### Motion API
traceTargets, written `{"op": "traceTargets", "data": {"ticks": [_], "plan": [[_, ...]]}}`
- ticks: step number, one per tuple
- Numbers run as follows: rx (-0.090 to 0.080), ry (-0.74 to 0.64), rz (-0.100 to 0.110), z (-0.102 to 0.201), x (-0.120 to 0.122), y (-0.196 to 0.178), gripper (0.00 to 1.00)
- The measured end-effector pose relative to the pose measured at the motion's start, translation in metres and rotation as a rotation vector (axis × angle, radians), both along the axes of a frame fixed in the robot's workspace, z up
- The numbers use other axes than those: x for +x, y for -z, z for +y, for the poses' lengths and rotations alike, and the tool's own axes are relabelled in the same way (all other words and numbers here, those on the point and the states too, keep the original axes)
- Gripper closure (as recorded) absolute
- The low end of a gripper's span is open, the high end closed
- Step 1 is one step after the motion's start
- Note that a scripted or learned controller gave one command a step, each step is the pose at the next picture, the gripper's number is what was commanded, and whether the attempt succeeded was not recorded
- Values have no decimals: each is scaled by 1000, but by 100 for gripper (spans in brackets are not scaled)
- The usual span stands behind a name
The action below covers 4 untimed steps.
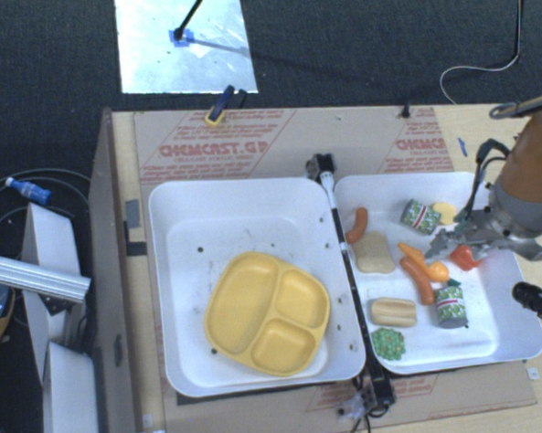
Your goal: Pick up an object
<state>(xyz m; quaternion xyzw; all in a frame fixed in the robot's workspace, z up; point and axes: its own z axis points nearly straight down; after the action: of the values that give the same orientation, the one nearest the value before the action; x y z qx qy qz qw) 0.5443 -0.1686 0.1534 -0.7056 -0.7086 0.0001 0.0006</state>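
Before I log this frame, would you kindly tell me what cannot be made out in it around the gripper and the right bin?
- Gripper, camera view: whether its fingers are open or shut is too small and blurred to tell.
- Small red object by the gripper: partly covered by the gripper, so its kind and any contact are unclear.
- Grey arm with orange band: cut off by the right edge.
- Labels on the two green cans: too small to read.

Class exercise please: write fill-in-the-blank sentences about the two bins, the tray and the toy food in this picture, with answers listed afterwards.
1. The yellow tray has ___ compartments.
2. The yellow tray lies in the ___ bin.
3. The green peas lie in the right bin beside the ___.
4. The gripper hovers over the ___ bin.

Answers: three; left; bread roll; right
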Motion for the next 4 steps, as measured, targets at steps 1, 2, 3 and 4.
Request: {"op": "traceTargets", "data": {"ticks": [1, 2, 3, 4], "plan": [[-1, 1, -3, 16, 5, 69, 0], [-1, 0, -2, 16, 6, 59, 100], [0, 0, -5, 87, -3, -32, 100], [-1, 3, -4, 68, -17, -67, 100]]}}
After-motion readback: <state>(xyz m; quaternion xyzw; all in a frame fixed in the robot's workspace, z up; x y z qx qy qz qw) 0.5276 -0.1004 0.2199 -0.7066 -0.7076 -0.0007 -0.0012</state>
